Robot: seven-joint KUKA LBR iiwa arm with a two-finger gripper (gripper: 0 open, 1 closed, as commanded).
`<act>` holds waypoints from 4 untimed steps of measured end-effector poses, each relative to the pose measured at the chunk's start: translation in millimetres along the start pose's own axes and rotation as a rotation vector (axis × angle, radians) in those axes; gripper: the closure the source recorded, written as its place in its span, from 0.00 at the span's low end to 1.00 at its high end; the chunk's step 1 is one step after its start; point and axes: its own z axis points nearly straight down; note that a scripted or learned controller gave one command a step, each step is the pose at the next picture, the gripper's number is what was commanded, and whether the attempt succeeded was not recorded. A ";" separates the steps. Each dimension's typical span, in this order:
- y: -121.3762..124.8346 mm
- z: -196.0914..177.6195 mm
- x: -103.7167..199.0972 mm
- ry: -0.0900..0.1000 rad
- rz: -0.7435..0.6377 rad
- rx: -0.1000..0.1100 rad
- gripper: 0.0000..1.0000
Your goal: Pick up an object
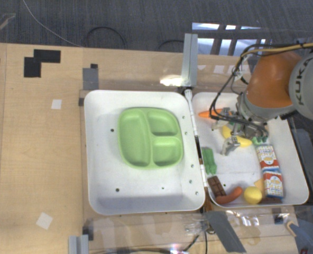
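- Overhead, I saw the arm [283, 83] reaching in from the right and covering the far right corner of the right bin [299, 157], so that corner and its rim were hidden from me.
- My claw [235, 142] hung low over the far half of the right bin, right at a yellow item [240, 139]; I could not tell how far its fingers were spread, nor whether anything sat between them, because the wrist and cabling blocked the view.
- An orange carrot-like piece [206, 114] lay by the bin's far left wall, partly cut off by the claw hardware.
- Along the left wall sat a green piece [209, 161], with a dark brown bar [215, 186] just nearer along the same wall, leaving little room on that side.
- The near edge was crowded: a reddish sausage shape [230, 195], a yellow lemon-like ball [252, 195] and a carton [268, 170] lying flat along the right side; something dark past the carton's near end was too small to make out.
- Open white floor remained in the middle of the right bin, between the claw and the near-edge cluster.
- The left bin [103, 184] held a green divided plate [149, 137] near its centre, with bare floor all round it up to the walls.
- Beyond both bins the tabletop [35, 157] stretched wide to the left, marked with black squares [40, 61] toward the far left.
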 end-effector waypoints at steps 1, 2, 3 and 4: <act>9.5 0.0 2.0 -0.003 0.016 0.000 0.00; 17.5 -0.2 2.2 -0.003 -0.031 0.001 0.00; 15.3 -0.4 7.4 -0.005 -0.152 -0.001 0.00; 19.5 -0.1 2.4 -0.002 -0.010 -0.001 0.00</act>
